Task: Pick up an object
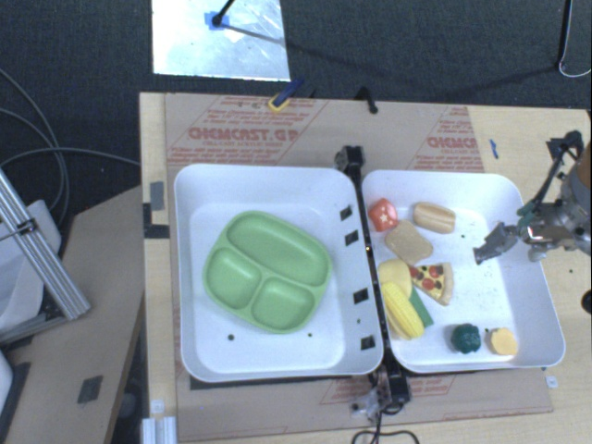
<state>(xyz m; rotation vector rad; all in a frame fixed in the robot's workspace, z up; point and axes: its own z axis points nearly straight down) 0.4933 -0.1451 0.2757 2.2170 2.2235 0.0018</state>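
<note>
- The tool (490, 244) hangs over the right bin (527, 289), near its right side; I cannot tell what its state is
- Toy foods lie to its left: pizza slice (435, 280), bread (408, 243), corn (400, 308), tomato (383, 215)
- Left bin (199, 206) holds a green divided plate (266, 271)

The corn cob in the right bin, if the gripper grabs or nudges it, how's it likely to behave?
The corn cob looks like a moulded toy, so probably stiff and light. Its rounded, elongated shape suggests it could roll sideways if nudged. It lies against a green piece and a yellow piece, so pushing it would likely shift them.
</note>
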